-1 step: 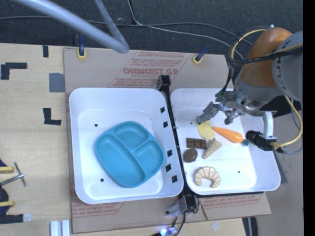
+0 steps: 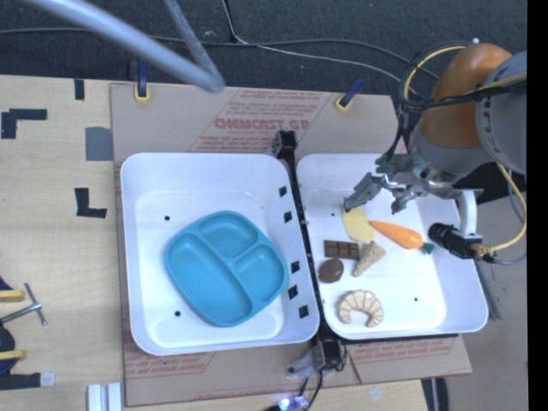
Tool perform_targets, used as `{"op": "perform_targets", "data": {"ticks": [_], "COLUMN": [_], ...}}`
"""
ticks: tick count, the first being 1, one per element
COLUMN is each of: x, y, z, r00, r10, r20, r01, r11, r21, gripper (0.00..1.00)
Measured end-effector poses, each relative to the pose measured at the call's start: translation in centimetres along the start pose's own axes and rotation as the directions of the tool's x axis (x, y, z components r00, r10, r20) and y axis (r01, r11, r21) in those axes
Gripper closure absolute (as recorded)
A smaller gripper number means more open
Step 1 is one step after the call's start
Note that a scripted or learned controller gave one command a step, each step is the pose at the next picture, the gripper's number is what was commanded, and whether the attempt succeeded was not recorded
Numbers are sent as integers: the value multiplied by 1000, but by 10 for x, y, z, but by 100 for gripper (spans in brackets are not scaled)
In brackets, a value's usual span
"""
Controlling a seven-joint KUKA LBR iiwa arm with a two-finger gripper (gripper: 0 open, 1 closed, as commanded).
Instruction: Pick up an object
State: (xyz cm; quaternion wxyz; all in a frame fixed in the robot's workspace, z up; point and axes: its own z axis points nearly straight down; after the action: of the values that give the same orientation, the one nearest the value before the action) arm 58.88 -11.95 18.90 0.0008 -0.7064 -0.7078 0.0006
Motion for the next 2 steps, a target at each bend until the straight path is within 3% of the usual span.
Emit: {"op": "perform_targets", "data": {"ticks": [2], "x": [-7], "y": [-4], "z": [101], "r00": [1000], "r10": [0], "r20": [1], "r01": [0], "r11": [1000], "r21": [3], "gripper": [0]}}
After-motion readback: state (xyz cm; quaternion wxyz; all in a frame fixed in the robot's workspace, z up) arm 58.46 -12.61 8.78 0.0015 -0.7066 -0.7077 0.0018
